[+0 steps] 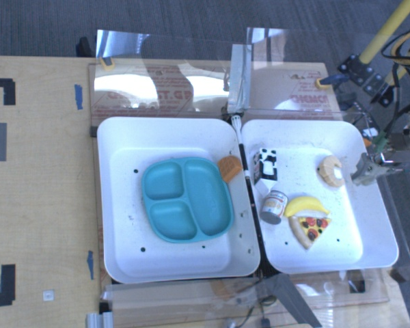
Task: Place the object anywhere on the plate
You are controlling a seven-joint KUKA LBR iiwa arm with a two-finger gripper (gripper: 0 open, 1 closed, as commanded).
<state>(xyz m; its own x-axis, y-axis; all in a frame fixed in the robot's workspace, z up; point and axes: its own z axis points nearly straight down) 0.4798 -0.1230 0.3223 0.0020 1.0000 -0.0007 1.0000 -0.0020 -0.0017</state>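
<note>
Gripper (pixel 370 168) sits at the right rim of the right bin (pixel 376 251); can't tell if it's open or closed, nothing seen in it. Nearest thing to its left is the donut (pixel 331 171), close but apart. Further left and lower: banana (pixel 306 206) touching the pizza slice (pixel 309 227) below it, can (pixel 274 206) just beside the banana's left end. Black-and-white block (pixel 266 165) beyond, by the divider. Across it in the left bin (pixel 116 251): brown piece (pixel 229 168) touching the plate's upper right edge, teal three-section plate (pixel 188 199) farthest from the gripper, nothing in its sections
</note>
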